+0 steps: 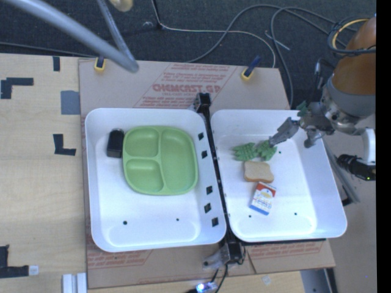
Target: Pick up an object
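Since the gripper (276, 137) is angled down at the green leafy item (252, 152) from its 2 o'clock, a grasp is presumably intended; jaw state cannot be told; bread slice (258, 172) lies at 6 o'clock

- Even, bright overhead light; the white bins (146, 237) show soft, faint shadows.
- Metal pole (67, 23) at top left blurred, out of focus.
- Slightly grainy overall.

The arm (351, 72) reaches in from the right, gripper (275, 138) angled down-left.
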Tool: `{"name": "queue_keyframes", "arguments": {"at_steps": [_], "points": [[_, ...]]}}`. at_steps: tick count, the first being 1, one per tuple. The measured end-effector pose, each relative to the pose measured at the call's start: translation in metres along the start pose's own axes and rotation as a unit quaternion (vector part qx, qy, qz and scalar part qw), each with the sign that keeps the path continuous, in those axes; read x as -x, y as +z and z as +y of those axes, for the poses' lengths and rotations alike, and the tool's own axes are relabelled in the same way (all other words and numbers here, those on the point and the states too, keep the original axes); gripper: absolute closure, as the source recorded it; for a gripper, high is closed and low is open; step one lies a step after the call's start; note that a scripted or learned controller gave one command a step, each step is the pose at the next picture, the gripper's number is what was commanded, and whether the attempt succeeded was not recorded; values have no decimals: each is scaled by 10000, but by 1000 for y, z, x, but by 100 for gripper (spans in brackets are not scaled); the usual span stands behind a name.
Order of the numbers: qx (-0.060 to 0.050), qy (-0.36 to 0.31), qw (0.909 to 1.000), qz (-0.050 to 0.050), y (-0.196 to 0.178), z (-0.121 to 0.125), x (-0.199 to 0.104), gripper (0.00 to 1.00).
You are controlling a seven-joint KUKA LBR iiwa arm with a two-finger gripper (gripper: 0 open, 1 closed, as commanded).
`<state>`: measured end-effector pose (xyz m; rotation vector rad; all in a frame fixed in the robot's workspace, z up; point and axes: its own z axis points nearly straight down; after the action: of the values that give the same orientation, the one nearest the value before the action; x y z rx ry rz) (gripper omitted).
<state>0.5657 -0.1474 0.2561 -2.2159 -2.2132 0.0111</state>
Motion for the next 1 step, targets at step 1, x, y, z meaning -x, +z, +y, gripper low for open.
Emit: {"name": "queue_keyframes", "arguments": {"at_steps": [1], "points": [[52,-13,10000,-9,-6,2,0,0]]}}
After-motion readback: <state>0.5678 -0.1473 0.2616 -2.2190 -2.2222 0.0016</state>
